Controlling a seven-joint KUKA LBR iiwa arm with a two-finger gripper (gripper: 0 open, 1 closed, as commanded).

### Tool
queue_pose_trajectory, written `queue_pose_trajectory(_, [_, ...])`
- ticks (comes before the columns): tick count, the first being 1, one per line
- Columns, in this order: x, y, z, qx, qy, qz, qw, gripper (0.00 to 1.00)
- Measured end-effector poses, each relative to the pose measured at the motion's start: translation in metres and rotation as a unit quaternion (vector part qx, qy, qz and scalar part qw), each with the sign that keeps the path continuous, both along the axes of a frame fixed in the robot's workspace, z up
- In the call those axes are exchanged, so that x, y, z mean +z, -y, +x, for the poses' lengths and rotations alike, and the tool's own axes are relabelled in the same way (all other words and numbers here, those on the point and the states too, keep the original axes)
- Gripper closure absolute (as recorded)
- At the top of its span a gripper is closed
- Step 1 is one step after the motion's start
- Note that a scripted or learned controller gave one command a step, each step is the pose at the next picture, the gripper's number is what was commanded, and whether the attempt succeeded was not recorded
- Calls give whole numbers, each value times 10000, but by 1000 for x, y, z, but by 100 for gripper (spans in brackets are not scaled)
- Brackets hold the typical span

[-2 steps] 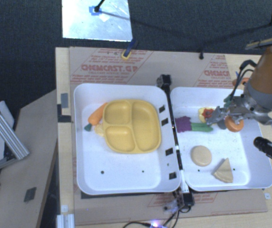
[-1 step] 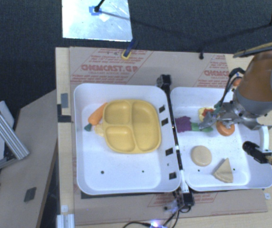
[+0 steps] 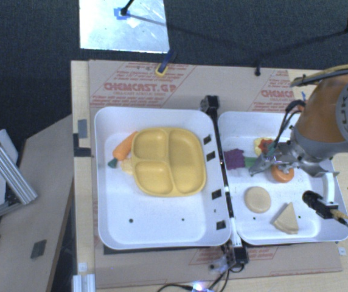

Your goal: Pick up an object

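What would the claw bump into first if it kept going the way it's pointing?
Probably the purple object. The claw sits low in the right bin and points toward the left of the picture, with the purple thing close ahead. How high the claw is can't be judged, so it might pass above.

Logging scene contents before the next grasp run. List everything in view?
bins: 2, white, side by side on the bench; left bin, right bin
plate: 1, yellow, three compartments, middle of left bin
carrot: 1, orange with green end, left bin, against the plate's left edge
purple item: 1, right bin, near its left wall
round disc: 1, tan, right bin, lower middle
wedge: 1, tan, right bin, near the front wall
orange item: 1, right bin, partly under the gripper
yellow-red item: 1, right bin, too hidden to identify
metal sheet: 1, silver, floor beyond the bench
arm: 1, grey and orange, over right bin
gripper: 1, low over right bin
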State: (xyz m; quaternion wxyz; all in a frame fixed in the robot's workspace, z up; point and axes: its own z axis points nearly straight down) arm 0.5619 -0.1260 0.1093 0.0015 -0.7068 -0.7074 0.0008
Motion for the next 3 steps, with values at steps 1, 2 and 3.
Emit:
queue_pose_trajectory(1, [-21, 0, 3, 6, 41, -6, 10000, 0])
queue_pose_trajectory(2, [-9, 3, 5, 2, 100, -48, 9999, 100])
queue_pose_trajectory(3, [54, 0, 12, 17, 56, -11, 10000, 100])
